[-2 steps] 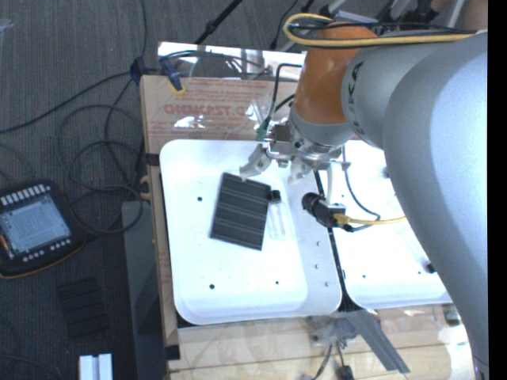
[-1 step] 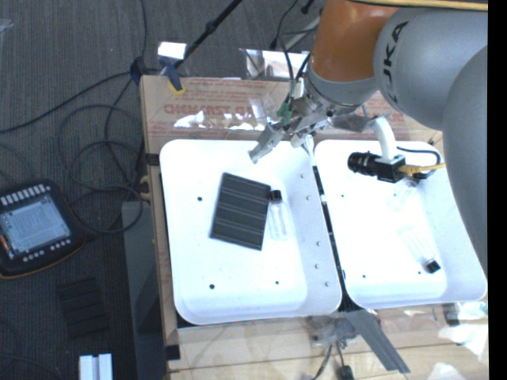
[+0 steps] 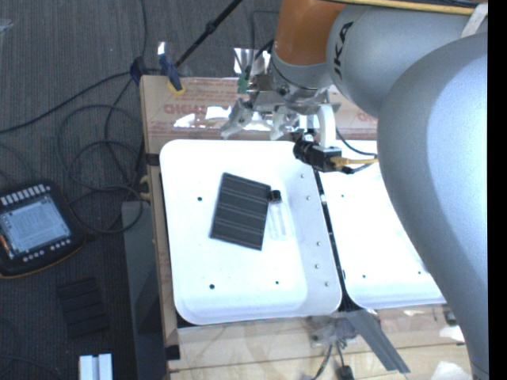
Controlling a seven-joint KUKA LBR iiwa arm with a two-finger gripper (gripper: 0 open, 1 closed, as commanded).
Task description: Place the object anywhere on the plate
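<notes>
Object (image 3: 275,196) beside dark plate (image 3: 240,210), below gripper (image 3: 265,121).

Grey KUKA arm (image 3: 428,133) with an orange wrist band.

The arm's casing is smooth, rounded and light grey, with dark lettering partly visible on the link beside the band (image 3: 305,22), which is a broad, glossy orange ring. Below the band a grey collar leads to a metal wrist assembly of silvery brackets and plates. A small black fitting (image 3: 315,153) with a brass-coloured connector and a yellowish cable sits on the wrist's near side. Dark and yellow cables run over the top link.
</notes>
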